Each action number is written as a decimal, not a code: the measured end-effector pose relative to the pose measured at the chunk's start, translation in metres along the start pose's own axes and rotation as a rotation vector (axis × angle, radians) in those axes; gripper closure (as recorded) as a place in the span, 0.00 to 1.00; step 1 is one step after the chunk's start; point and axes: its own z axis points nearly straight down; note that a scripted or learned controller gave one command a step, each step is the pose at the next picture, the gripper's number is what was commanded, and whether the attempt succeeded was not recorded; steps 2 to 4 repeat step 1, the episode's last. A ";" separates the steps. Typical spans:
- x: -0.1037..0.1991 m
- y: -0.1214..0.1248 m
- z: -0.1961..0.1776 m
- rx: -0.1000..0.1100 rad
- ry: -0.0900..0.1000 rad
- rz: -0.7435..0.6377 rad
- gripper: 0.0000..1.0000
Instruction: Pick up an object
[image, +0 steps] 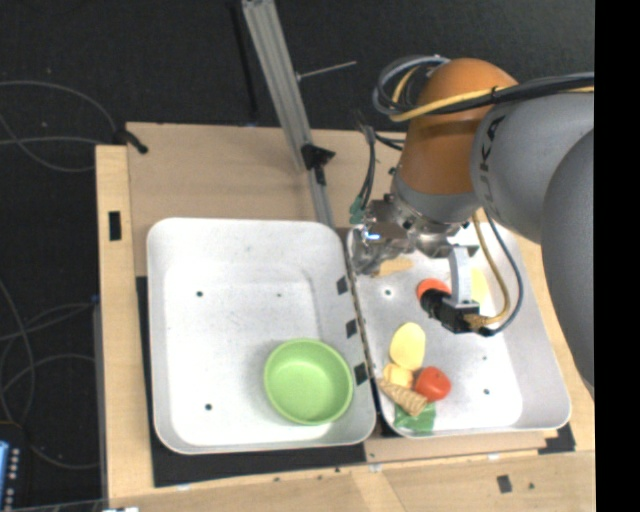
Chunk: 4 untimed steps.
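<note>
The arm (500, 130) is reaching in from the right and hanging over the right bin (500, 400), its orange band sitting above the wrist and its grey body covering much of that bin's far side. The gripper (372, 250) is sitting low at the bin's upper left corner, close against the wall where the two bins meet. It is too small and dark here to make out, so I cannot tell whether it is released, clenched, or grasping anything.

Several small things are lying in the right bin. A pale yellow piece (407, 345) (egg-shaped, lying at a slight tilt) is resting near the middle of the bin's left half. Just below it a red ball (432, 383) is sitting, and beside that, toward the left wall, a tan ridged piece (405, 398) is lying touching a scrap of green (420, 420) at the bin's near edge. Nearer the arm, an orange-red piece (433, 290) is peeking out beside a black part of the wrist, and a light yellow strip (480, 285) is showing just right of it, partly hidden by cables.

The left bin (200, 260) is holding a green bowl (308, 380), standing upright in its near right corner, close to the shared wall. Both bins are sitting on a wooden bench (200, 170), and a metal rail (285, 95) is slanting up from between them.
</note>
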 end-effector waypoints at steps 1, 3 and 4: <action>0.051 -0.017 -0.010 0.001 0.000 -0.001 1.00; 0.051 -0.017 -0.010 0.001 0.000 -0.001 1.00; 0.051 -0.017 -0.010 0.001 0.000 -0.001 1.00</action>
